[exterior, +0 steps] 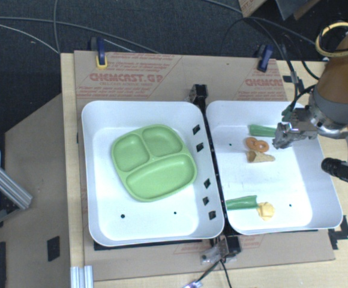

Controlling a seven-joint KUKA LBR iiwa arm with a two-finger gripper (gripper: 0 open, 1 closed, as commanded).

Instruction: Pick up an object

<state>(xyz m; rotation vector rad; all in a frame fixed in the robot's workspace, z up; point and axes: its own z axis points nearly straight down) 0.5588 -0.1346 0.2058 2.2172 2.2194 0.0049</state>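
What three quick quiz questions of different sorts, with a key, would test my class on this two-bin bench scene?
1. True or false: the green three-compartment plastic plate lies in the right white bin.
2. Multiple choice: the arm's two-finger gripper is over (A) the left white bin, (B) the right white bin, (C) the bare bench.
3. Fill in: the small orange ring-shaped toy lies just to the ____ of the gripper in the camera view.

Key:
1. False; it lies in the left bin.
2. B
3. left
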